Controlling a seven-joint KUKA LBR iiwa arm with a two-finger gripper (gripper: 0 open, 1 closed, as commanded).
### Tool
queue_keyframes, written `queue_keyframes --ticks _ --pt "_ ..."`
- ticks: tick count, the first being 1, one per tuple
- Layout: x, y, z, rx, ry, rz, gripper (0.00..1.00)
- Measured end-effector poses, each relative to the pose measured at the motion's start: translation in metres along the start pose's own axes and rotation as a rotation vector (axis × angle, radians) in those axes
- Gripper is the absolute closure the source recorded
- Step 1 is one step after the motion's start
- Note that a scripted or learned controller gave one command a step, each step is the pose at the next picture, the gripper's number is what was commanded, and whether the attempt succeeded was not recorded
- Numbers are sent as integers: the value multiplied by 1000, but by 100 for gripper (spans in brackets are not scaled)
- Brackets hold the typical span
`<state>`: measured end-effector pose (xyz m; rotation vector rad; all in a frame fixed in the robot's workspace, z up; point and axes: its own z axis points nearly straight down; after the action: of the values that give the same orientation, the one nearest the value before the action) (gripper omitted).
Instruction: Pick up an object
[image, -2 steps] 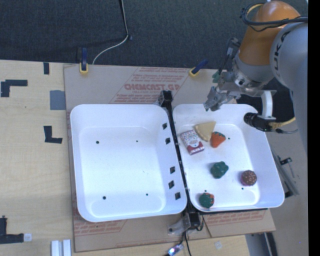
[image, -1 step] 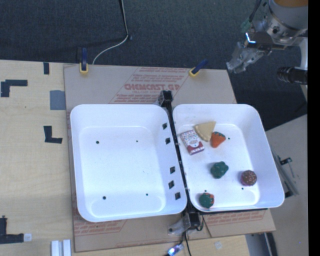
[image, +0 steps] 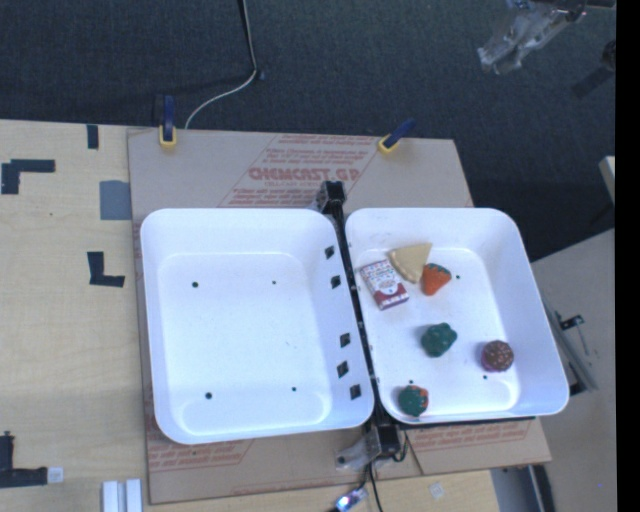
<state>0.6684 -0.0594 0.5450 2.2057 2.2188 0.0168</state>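
The right bin (image: 520, 262) holds several small objects. A red and white packet (image: 384, 283) lies near the divider, touching a tan wedge (image: 411, 261). Beside the wedge sits an orange carrot-like piece (image: 435, 279). A dark green lump (image: 438, 340) rests in the middle, a brown ball (image: 497, 355) to its right, and a green and red piece (image: 413, 400) near the front wall. My gripper (image: 512, 42) hangs high at the top right, far beyond the bins, blurred.
The left bin (image: 160, 300) stands next to the right one on a cardboard sheet (image: 290, 170) held by two clamps (image: 166, 128). Black clips (image: 345, 340) join the bins along the divider. A white cable (image: 245, 60) runs over the dark floor at the back.
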Motion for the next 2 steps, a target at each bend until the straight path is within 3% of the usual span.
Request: queue_keyframes --ticks 1,2 --pt "66 0 10 17 3 -2 100" --pt "151 0 11 18 4 -4 100"
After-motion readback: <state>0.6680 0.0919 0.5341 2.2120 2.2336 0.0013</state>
